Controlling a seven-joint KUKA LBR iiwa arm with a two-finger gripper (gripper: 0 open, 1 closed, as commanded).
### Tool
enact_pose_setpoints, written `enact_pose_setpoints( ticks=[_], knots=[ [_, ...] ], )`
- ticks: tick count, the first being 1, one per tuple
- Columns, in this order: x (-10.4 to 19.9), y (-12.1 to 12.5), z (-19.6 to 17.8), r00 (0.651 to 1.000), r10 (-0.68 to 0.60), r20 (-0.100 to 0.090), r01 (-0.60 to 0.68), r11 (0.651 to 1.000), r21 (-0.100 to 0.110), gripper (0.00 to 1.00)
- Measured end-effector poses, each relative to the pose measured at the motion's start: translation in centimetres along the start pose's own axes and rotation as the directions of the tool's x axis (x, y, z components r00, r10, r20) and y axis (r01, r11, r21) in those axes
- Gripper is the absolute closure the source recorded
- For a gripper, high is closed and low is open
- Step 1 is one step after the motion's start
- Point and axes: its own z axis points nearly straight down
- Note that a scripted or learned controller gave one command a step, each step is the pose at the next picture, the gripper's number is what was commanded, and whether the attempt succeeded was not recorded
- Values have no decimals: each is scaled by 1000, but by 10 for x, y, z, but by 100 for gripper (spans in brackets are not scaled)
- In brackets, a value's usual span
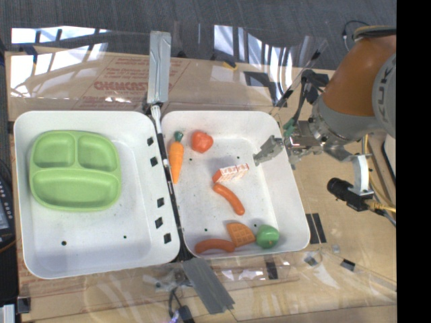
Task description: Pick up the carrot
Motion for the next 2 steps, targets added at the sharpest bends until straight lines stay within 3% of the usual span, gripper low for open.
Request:
enact_pose_setpoints(
  ticks=[1,2],
  knots=[
    [61,87,-48,988,-154,1,154,988,-5,0],
    [107,115,-25,873,-488,2,488,873,-3,0]
  ],
)
